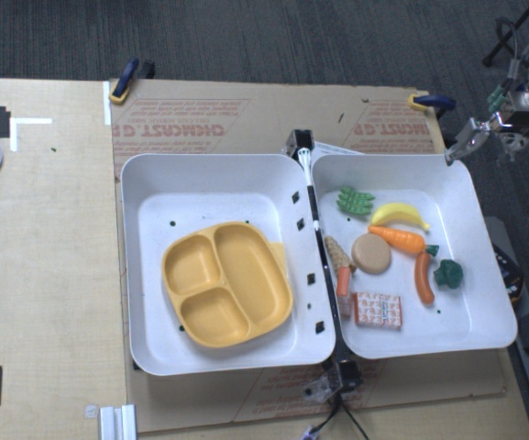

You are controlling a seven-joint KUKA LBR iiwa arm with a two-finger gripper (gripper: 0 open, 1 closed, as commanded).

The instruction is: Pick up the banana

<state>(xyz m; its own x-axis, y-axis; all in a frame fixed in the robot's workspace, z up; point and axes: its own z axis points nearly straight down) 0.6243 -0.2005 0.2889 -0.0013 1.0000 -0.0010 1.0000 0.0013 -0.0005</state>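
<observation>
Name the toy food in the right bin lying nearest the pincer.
The yellow banana, at the bin's far side by the green leafy piece; every other toy lies farther from the pincer.

The tool (470,140) hangs off the far right corner of the right bin (484,333), well clear of the food. In that bin the banana (400,214) lies just above the carrot (398,238), touching it, beside a green leaf (356,201). A yellow divided plate (226,284) sits in the left bin (145,246).

Upside-down red "CHEMCAST GP" print on brown protective sheet (273,117) under bins, twice
</observation>
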